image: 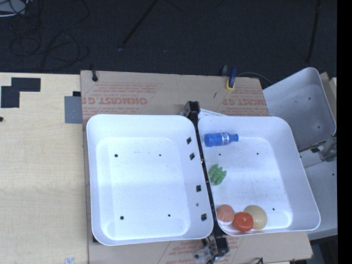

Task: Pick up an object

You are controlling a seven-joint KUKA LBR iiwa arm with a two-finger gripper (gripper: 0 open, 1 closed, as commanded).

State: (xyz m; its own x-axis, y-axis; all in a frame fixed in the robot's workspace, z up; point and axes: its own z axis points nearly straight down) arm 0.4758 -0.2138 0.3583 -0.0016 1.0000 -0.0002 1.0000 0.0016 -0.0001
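**Five candidates in one bin, and most of them are awkward to grab**

Everything worth picking sits in the right-hand shallow white bin [300, 164]. The small blue plastic bottle [220, 139] lies on its side near the far wall, cap pointing right, with open floor around it. I'd say it's the easiest target, though a round bottle lying down will probably roll away if the pinch lands off-centre.

Just below it, hard against the inner wall, is a small green leafy-looking piece [217, 174]. It looks flat and flimsy, so I'd guess a closing pinch either skims over it or bumps the bin wall first.

The near corner is the real trouble spot. A red round ball-like thing [243, 221] sits touching a tan round one [256, 216] on its right and a pink-and-white round one [225, 213] on its left. They're packed against the rim, so I reckon going for one shoves the others, or nothing gets grabbed at all.

As for the gripper, I can't tell its state or how it stands relative to any of these. The arm reaches in from the right, so this bin should be the nearer one.

The left-hand white bin [143, 180] sits alongside, past the black strip [202, 169] between the two, and both rest on brown printed cardboard [137, 95].
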